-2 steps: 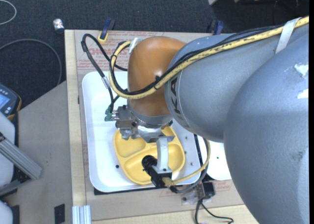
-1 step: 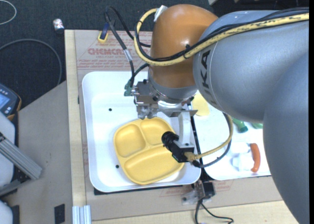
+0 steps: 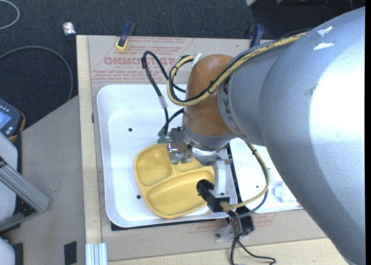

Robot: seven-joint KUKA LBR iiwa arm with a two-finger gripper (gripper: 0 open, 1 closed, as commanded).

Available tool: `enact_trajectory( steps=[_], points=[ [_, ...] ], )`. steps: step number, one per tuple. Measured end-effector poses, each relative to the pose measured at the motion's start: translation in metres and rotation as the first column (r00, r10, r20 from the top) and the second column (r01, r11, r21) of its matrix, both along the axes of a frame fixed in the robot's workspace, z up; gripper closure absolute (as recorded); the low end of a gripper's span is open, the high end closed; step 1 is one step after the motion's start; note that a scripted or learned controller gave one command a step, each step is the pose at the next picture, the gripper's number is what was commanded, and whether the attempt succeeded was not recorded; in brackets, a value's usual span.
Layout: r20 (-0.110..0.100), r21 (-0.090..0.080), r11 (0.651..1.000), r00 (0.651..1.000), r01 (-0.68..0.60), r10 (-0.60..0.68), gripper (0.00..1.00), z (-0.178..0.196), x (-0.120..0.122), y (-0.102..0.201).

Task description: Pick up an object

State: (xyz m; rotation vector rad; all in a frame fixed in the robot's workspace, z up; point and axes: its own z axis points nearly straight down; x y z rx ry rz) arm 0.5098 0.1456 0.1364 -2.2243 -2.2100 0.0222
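A yellow, two-lobed soft object (image 3: 165,182) lies in the near part of the left white bin (image 3: 116,142). The arm's orange band and wrist hang right over it, and the gripper (image 3: 179,155) reaches down at the object's upper right edge. The wrist body hides where the gripper meets the object. Part of the yellow object lies under the arm.
The big grey arm covers the right bin (image 3: 255,177) and most of the right half of the view. Black and yellow cables loop over the left bin's far side. The bench's cardboard edge runs along the left and front. Blue clamps sit at the bench's far edge.
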Motion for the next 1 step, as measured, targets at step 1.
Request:
enact_trajectory(
  steps=[1],
  points=[
    [0.035, 0.012, 1.0, 0.999, -0.007, 0.007, 1.0, -0.0313, -0.0174, 0.0032]
  ],
)
